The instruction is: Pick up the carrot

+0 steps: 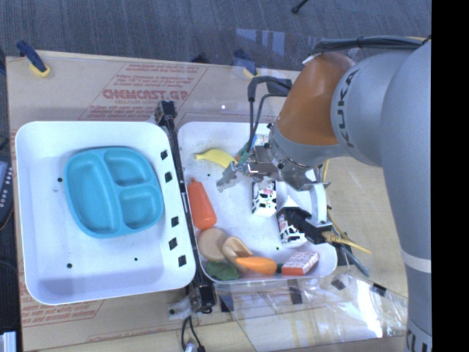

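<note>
Gripper [245, 169] low over the middle of the right bin [220, 132], hung from the grey arm with its orange band. Whether spread or closed: cannot tell, since the wrist covers most of the tool from above. Just beside the banana [215, 157], which lies toward the far left corner of that bin. Just above a cow-patterned carton [264, 200]; no contact to be made out with either.

Carrot [256, 265] lying flat along the near edge of the right bin, apart from the gripper, thick end against a green piece [222, 271], thin end pointing at a red and white box [300, 262] in the near right corner. Probably the carrot, though an orange-red tapered piece [201, 204] also lies against the bin's left wall. Two tan rounded pieces [212, 242] between that piece and the carrot. A second cow-patterned carton [292, 229] toward the right wall, tilted.

Left bin [29, 218] carrying a blue divided plate [113, 191], set toward its far left. Black clips [167, 112] along the seam where the two bins meet.

Beneath both bins, a brown sheet with red print [139, 90]. At the sheet's far left corner, a blue and yellow clamp [33, 59]. Crumpled clear plastic [330, 306] at the near right. Beyond the far edge, grey carpet [146, 13].
</note>
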